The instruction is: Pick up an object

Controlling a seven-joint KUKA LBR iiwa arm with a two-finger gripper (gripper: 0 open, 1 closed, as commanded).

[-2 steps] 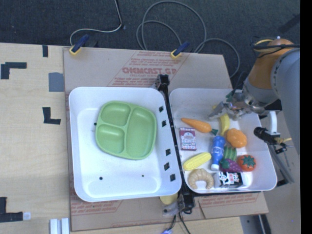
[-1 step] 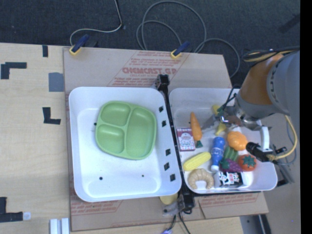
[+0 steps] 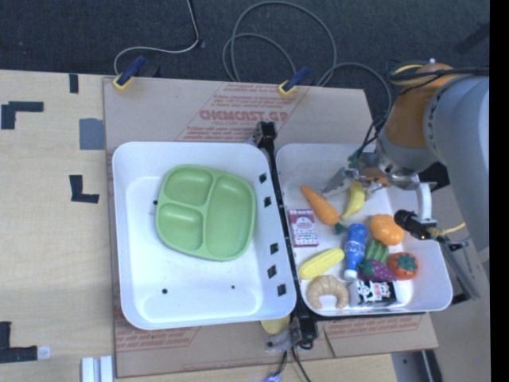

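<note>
The right bin (image 3: 296,159) holds several toy foods: a carrot (image 3: 320,205), a banana (image 3: 354,200), a blue bottle (image 3: 354,250), an orange (image 3: 386,229), a corn cob (image 3: 320,262), a croissant (image 3: 328,291), a red tomato (image 3: 402,265) and a small red box (image 3: 303,228). My gripper (image 3: 353,183) is low over the bin's far part, right at the banana's upper end and just right of the carrot. Its fingers (image 3: 332,186) look spread open, with nothing lifted between them.
The left bin (image 3: 127,237) holds a green divided plate (image 3: 205,212). A black divider (image 3: 273,205) runs between the bins. Purple grapes (image 3: 380,270) and a black-and-white carton (image 3: 374,293) crowd the right bin's near corner. Cables (image 3: 262,30) loop behind the bins.
</note>
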